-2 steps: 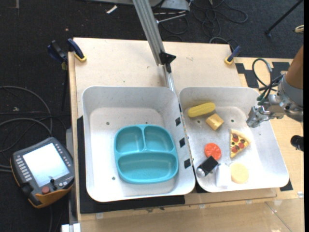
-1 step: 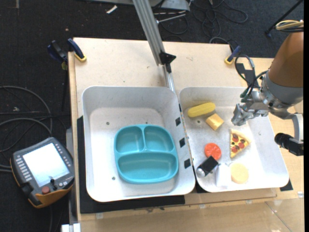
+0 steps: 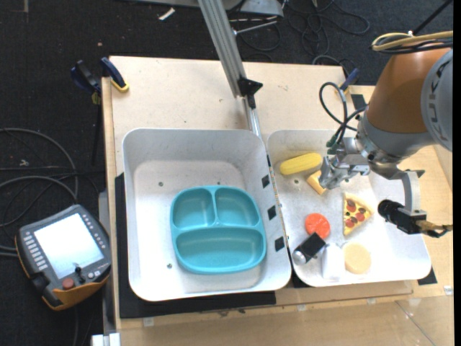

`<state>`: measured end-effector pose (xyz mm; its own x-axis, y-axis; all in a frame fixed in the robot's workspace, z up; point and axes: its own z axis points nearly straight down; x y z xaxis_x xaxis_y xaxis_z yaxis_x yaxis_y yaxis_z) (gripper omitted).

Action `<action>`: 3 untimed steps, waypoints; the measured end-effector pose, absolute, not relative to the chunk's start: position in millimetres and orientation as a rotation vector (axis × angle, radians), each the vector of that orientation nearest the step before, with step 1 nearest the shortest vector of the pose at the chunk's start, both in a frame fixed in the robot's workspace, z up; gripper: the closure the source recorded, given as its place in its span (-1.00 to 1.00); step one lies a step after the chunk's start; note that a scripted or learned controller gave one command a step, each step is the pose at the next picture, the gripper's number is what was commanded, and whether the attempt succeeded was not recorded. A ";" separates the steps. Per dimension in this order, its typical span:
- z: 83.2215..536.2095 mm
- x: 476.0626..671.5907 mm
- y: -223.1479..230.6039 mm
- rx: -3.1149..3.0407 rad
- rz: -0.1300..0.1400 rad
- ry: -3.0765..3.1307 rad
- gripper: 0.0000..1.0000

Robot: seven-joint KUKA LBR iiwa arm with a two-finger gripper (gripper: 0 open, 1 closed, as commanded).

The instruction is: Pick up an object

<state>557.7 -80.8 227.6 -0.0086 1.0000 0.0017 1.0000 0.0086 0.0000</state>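
My gripper (image 3: 330,177) hangs low in the right bin (image 3: 418,262), near its back left part. Just below and left of its tip lies a small yellow-orange wedge (image 3: 315,185), touching or nearly touching it. A yellow corn cob (image 3: 300,164) lies a little further back left. To the right of the wedge is a pizza slice (image 3: 355,214). A red tomato (image 3: 317,225), a black and white piece (image 3: 310,249), a clear white cup (image 3: 332,261) and a beige round disc (image 3: 357,259) sit toward the bin's front.
The left bin (image 3: 144,157) holds a teal divided plate (image 3: 216,229). A slanted metal pole (image 3: 227,42) comes down to the wall between the bins. A black part on the arm (image 3: 400,216) juts over the right bin's right side. A pendant (image 3: 61,254) lies off the bench at left.
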 end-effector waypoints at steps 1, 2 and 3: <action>217.9 562.3 -26.2 -2.210 0.000 -2.228 1.00; 210.8 564.6 27.6 -2.210 0.000 -2.229 1.00; 208.6 567.7 87.1 -2.210 -0.002 -2.229 1.00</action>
